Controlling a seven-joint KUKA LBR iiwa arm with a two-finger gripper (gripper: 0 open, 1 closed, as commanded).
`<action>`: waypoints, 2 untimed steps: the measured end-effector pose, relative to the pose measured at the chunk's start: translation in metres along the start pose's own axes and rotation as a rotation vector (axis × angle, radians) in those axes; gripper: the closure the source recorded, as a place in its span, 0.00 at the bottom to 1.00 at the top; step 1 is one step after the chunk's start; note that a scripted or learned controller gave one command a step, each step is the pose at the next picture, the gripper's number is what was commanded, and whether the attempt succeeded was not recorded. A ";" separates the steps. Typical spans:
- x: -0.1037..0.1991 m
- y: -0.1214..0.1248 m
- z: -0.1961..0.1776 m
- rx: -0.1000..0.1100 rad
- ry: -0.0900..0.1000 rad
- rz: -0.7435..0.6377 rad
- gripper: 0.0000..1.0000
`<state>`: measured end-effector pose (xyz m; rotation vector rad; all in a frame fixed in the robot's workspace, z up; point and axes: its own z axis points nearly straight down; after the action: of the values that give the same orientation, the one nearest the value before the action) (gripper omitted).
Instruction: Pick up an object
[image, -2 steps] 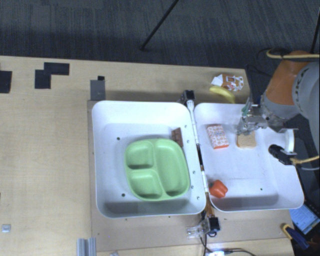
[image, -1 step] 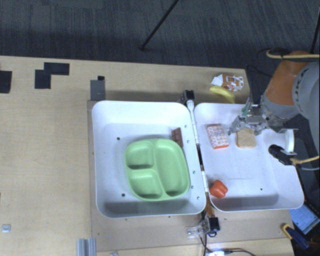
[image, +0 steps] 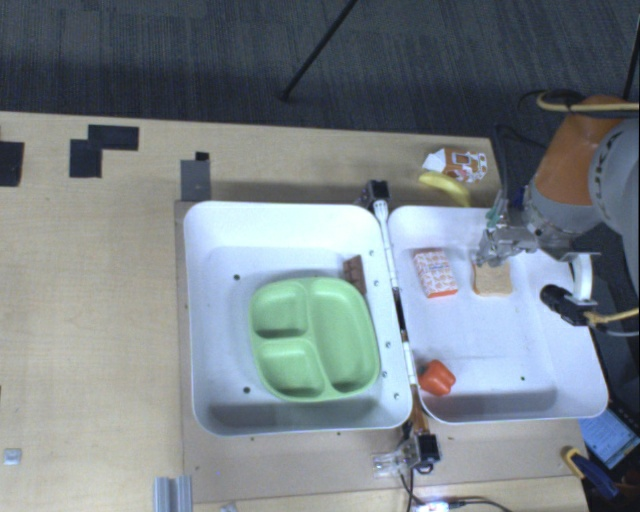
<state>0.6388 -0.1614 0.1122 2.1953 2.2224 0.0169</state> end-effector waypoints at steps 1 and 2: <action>0.000 0.000 0.000 0.000 0.000 0.000 0.00; 0.045 0.035 0.020 0.006 0.003 0.006 0.00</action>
<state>0.6735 -0.1158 0.0923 2.2063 2.2207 0.0142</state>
